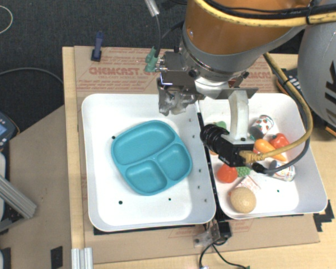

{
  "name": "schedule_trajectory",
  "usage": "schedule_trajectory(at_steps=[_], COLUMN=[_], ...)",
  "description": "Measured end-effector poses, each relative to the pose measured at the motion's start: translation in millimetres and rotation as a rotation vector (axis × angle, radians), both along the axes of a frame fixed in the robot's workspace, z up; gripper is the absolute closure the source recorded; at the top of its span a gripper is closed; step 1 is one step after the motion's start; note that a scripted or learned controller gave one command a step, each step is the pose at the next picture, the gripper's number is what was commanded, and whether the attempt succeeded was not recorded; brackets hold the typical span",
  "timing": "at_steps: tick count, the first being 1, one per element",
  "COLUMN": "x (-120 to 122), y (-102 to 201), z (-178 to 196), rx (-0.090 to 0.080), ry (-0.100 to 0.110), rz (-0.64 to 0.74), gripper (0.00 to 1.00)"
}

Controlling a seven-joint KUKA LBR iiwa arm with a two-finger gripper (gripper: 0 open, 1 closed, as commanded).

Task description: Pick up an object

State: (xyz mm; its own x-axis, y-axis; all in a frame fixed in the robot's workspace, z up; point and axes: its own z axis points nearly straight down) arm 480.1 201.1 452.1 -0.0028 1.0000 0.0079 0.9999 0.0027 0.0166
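Two shallow white bins sat side by side on the bench, and the hand hung over the far right corner of the left bin, close to the wall it shares with the right bin. From this slant it could not be told whether the hand was spread or pressed together, and nothing could be seen held in it. By that reading the step in hand was the approach, with the pick not yet made.

The nearest candidate was the teal divided plate, lying flat in the middle of the left bin, just in front of the hand and to its left. It sat turned at an angle to the bin walls, its large compartment toward the far left and its two small ones toward the near right. It looked nearly as broad as long, so its long axis was uncertain; it seemed to follow the inner divider.

The next move likely called for descending onto the plate's raised rim. A tan ball and other small things lay in the right bin.
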Motion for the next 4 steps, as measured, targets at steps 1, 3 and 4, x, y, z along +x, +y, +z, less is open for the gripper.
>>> schedule_trajectory(at_steps=[1,3,4], x=[-0.7,0.1,-0.6], y=[24.6,-107.7,-67.4], z=[55.3,-117.3,-65.3], rx=[-0.004,-0.012,-0.005], ry=[0.008,0.028,0.01], rz=[0.001,-0.014,0.002], gripper=[1.0,1.0,1.0])
